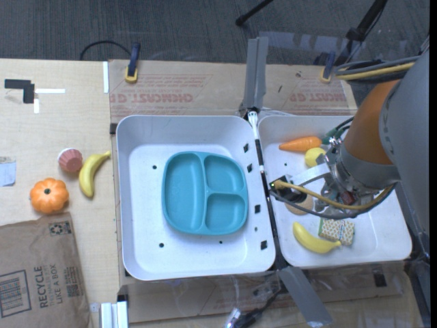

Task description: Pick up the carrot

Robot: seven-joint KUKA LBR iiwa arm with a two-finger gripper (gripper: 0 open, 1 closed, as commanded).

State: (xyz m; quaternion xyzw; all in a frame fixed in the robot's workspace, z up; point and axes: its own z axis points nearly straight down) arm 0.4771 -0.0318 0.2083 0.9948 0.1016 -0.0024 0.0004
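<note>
Carrot (300,143): upper left corner of right bin (389,251), lying crosswise near the rim; small yellow item (314,157) just beside, below.
Gripper (326,198): mid-bin, below the carrot, hidden under the wrist; spread or pressed together not readable.
Approach: shift toward upper left, descend across the thick middle, stay clear of wall and yellow item.
Surface (41,128): pale wood, frame left; pumpkin (49,195), banana (92,173).
Room: dark carpet (177,12) along the top.

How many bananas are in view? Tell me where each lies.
2. One banana on the bench left of the left bin; the other banana in the right bin's front. The arm may hide more.
</note>
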